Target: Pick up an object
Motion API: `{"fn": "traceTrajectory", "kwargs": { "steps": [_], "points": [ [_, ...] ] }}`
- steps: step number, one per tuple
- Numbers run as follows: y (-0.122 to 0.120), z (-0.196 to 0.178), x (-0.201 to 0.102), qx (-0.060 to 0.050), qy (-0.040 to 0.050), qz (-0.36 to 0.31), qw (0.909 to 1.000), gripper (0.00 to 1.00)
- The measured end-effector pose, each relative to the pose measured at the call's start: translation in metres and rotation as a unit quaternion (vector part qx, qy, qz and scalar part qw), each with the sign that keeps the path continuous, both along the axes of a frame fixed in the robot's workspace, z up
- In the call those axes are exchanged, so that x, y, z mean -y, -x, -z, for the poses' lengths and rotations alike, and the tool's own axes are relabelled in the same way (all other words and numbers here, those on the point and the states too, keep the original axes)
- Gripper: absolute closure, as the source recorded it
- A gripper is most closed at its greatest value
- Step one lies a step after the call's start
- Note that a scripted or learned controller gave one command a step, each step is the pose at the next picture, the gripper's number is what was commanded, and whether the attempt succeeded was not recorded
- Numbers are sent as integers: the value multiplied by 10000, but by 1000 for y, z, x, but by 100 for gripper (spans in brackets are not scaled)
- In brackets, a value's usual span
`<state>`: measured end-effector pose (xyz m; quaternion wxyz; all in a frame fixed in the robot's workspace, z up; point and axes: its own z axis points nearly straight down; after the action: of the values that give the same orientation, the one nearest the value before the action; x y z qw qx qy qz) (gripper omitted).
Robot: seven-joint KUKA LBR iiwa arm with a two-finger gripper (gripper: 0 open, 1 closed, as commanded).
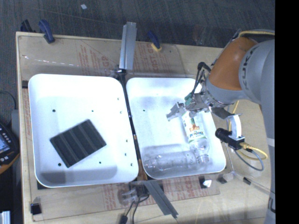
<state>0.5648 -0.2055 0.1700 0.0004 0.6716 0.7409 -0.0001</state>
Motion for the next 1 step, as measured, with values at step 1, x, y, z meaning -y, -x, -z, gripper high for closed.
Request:
{"fn": "traceTrajectory", "kwargs": {
  "steps": [1],
  "points": [
    [-24,79,-13,-25,-13,-586,9983,0]
  ]
}}
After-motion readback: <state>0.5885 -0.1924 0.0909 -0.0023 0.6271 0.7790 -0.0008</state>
